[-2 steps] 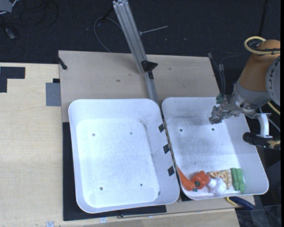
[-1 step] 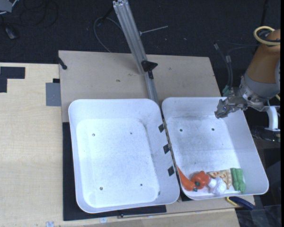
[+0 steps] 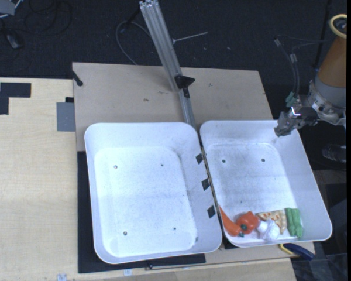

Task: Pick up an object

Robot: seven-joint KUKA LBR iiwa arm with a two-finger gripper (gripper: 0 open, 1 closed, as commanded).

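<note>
Several small objects lie bunched along the near edge of the right bin (image 3: 298,157): an orange-red piece (image 3: 241,222), a tan waffle-like piece (image 3: 272,217), a white lump (image 3: 268,230) and a green piece (image 3: 293,221). My gripper (image 3: 285,124) hangs at the far right corner of the right bin, over its rim and well away from the pile. Nothing shows between its fingers.
The left bin (image 3: 99,157) sits beside the right one, joined by black clips (image 3: 205,183). A slanted aluminium rail (image 3: 167,51) rises behind the bins. The arm's orange band (image 3: 333,57) stands at the right edge. Cables lie on the dark floor behind the bench.
</note>
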